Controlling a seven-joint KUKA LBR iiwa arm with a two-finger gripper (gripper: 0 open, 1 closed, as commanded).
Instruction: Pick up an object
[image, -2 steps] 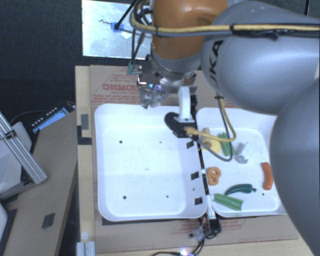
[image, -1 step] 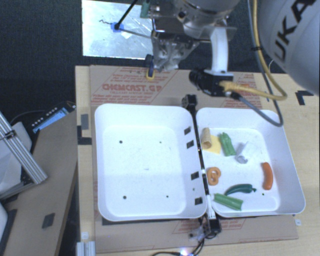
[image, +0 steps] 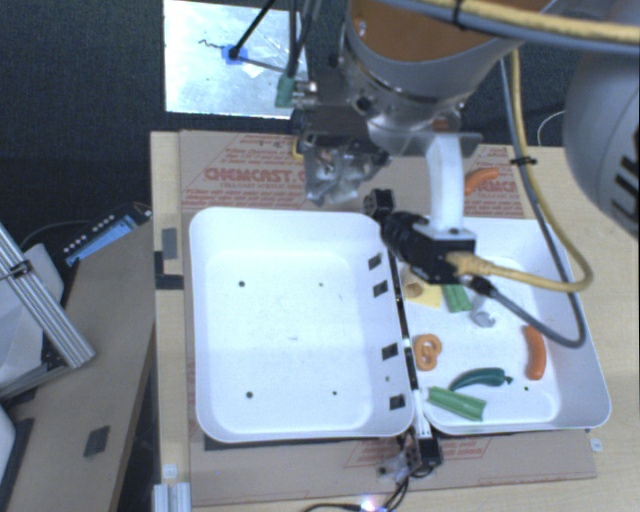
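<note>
The right bin (image: 570, 400) holds several small items: an orange pretzel (image: 427, 350), a dark green pepper (image: 480, 378), a light green block (image: 457, 403), an orange sausage (image: 536, 353), a yellow wedge (image: 425, 292), a small green piece (image: 457, 297) and a grey bit (image: 484, 319). My gripper (image: 335, 175) hangs under the big grey wrist above the back rim of the left bin (image: 290, 330), up and to the left of these items. Nothing can be seen held in it.
A black cable mount with a yellow hose (image: 440, 255) hangs over the divider between the bins. Another orange item (image: 481, 178) lies on the cardboard behind the right bin. A metal rail (image: 40, 310) stands at the left.
</note>
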